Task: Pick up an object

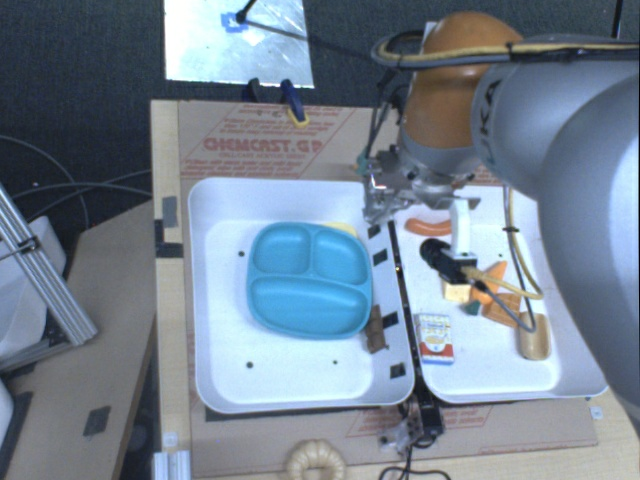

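Robot lab: cardboard-lined bench (260, 138), aluminium framing (40, 278), loose cables (60, 183).

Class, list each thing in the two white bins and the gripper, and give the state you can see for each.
blue divided plate: lying flat in the left bin, compartments bare.
small carton: lying flat in the right bin.
wooden spoon: lying flat near the right bin's right side.
orange sausage: lying by the gripper.
gripper: low over the divide between the bins, holding nothing visible.

tray (307, 280): light blue | bins (225, 368): white (2) | sausage (429, 225): orange | small box (435, 336): red-white
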Robot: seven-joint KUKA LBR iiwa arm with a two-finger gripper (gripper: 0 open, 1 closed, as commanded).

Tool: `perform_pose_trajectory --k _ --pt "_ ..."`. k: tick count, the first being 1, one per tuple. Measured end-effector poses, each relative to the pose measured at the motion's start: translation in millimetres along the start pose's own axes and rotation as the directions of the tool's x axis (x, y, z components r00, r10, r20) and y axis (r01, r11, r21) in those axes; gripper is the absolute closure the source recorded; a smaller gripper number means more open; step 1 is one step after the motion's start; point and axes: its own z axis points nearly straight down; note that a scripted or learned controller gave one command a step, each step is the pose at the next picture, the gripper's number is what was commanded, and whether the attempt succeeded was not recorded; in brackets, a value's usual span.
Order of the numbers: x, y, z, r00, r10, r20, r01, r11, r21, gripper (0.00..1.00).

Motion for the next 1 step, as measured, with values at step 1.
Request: perform_pose_trajectory --k 1 --pt "0.6 -6.1 -18.3 1.000 -0.001 0.000 0.001 1.000 -0.001 1.00"
